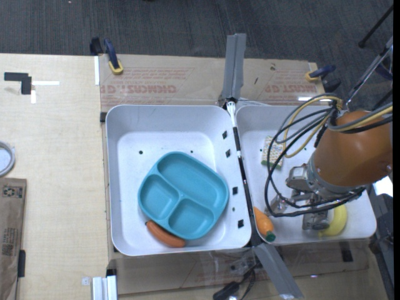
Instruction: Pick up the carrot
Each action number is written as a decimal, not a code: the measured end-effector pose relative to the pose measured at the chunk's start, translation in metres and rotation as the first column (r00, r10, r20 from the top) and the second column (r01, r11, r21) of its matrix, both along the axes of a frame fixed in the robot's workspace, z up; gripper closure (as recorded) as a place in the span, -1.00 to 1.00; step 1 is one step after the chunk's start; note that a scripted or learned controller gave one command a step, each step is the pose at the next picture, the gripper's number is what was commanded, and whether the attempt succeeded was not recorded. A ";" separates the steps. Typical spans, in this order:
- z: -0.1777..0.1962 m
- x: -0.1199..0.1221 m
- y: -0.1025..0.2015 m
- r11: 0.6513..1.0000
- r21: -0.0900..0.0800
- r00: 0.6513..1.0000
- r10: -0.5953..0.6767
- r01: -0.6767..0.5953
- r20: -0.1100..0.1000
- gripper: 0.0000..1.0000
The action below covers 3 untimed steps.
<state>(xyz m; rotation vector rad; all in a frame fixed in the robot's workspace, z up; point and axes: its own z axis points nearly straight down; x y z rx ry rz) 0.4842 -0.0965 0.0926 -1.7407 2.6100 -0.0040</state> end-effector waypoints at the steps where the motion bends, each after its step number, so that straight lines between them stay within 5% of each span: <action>1: -0.001 -0.006 -0.014 0.943 0.002 0.943 0.332 -0.332 -0.002 -1.00; 2: -0.001 0.021 -0.070 0.795 0.004 0.795 0.607 -0.607 -0.002 -1.00; 3: 0.000 0.149 -0.022 0.780 0.003 0.780 0.626 -0.626 0.000 -1.00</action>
